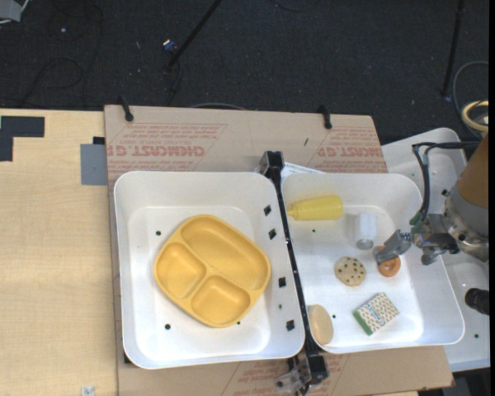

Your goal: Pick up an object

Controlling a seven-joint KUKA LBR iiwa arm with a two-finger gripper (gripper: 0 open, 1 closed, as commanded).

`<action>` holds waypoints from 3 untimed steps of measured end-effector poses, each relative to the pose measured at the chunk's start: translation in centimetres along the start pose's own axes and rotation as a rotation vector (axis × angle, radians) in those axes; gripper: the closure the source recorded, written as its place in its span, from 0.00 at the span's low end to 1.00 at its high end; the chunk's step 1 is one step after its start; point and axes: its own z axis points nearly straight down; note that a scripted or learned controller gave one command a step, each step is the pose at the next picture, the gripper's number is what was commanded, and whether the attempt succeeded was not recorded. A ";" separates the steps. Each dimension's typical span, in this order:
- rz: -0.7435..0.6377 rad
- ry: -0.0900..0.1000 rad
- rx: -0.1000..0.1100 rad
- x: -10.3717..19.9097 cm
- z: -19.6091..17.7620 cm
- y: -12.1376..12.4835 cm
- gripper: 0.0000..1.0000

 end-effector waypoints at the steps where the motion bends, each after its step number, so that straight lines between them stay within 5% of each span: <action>1: -0.003 -0.003 -0.013 0.0 -0.7 0.3 0.00; 3: -0.003 0.000 -0.007 1.9 9.8 -1.0 0.00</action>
